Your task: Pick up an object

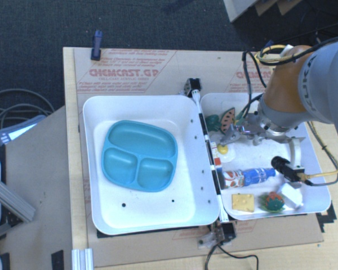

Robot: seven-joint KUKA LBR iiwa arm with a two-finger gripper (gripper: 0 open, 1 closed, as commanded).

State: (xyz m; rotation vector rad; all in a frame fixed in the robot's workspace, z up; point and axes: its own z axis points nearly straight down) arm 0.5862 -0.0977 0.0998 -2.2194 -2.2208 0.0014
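Setting: robotics lab. Evidence: grey-and-orange arm (pixel 304 89) over a desk (pixel 129 72) covered in printed protective sheeting, two white bins (pixel 96 151) clamped side by side, loose cables (pixel 11 103) on dark carpet (pixel 45 16).

Two bins sit side by side on the surface (pixel 129 72). The left bin (pixel 96 167) holds a divided plate (pixel 139 156). In the right bin (pixel 318 198), a tube (pixel 249 177) lies behind a cracker (pixel 243 202), with the pincer (pixel 235 129) reaching in near its back-left corner.
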